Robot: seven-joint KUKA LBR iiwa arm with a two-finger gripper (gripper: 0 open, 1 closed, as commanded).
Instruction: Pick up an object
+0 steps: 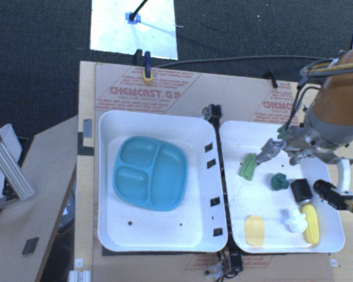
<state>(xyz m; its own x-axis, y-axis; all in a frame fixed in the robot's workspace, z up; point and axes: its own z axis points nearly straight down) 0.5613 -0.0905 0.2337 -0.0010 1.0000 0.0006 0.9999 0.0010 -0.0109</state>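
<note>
Camera view: left bin (109,223) holds a blue plate (150,173); end effector (270,150), grip state unclear, over the right bin (331,236).

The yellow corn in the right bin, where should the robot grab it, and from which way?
Probably across its middle, coming straight down from above. The yellow corn lies flat and long, running up and down the right bin, so fingers closing on its narrow width fit best. A small white thing touches its left side, so that finger needs care. The gripper is further up.
</note>
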